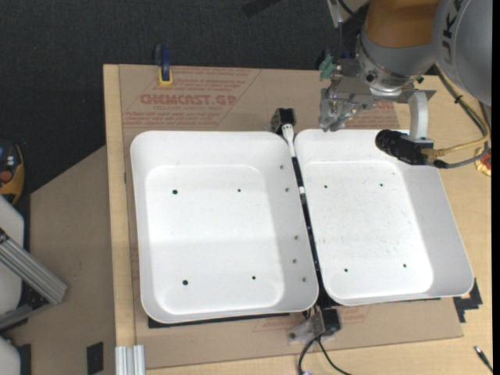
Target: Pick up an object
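My gripper (337, 119) hangs below the grey wrist and orange band (398, 22), over the far rim of the right bin (437, 209), close to that bin's far-left corner. It is small and dark against the cardboard. The left bin (148, 209) lies beside the right one. On the white floors of both bins I see small dark dots and faint scuffs.
A black divider strip (301, 198) with a clamp (283, 120) runs between the bins. A black fitting (398, 145) with a cable sticks out over the right bin's far edge. A blue clamp (164, 62) stands at the far left of the cardboard base (195, 92).
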Action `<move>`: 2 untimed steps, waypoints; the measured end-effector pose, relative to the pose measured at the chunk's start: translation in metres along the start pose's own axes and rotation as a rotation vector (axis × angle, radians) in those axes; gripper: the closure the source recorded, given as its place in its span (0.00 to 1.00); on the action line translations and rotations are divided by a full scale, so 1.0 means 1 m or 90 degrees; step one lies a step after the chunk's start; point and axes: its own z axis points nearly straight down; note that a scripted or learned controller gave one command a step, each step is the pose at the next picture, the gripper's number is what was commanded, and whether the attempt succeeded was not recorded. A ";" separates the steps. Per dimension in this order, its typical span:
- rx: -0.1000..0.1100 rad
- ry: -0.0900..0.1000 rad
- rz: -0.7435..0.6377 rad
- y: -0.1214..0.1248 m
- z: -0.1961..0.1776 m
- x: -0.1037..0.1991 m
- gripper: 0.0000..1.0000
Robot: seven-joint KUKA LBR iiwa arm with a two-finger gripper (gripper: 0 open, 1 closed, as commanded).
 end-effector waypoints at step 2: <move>0.001 0.000 -0.001 0.012 0.040 0.029 1.00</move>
